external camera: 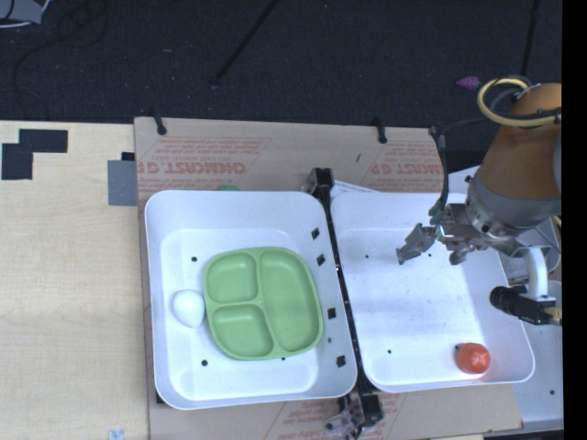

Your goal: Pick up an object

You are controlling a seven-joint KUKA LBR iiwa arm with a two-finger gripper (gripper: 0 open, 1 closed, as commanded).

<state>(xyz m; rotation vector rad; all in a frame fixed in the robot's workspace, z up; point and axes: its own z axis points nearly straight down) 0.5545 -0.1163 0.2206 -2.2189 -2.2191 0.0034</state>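
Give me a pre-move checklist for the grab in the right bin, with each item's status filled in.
1. Target in view: ok. The orange-red ball lies alone near the front right corner of the right bin.
2. Gripper free of load: ok. Its fingers are spread and nothing sits between them.
3. Gripper lined up over the target: not ok. It hovers over the back half of that bin, well away from the ball.
4. Path to the ball: ok. Bare bin floor lies between them.
5. Wall clearance: cannot tell. The ball sits close to the corner, so finger room is uncertain.
6. Left bin items undisturbed: ok. The green tray and white ball lie there.
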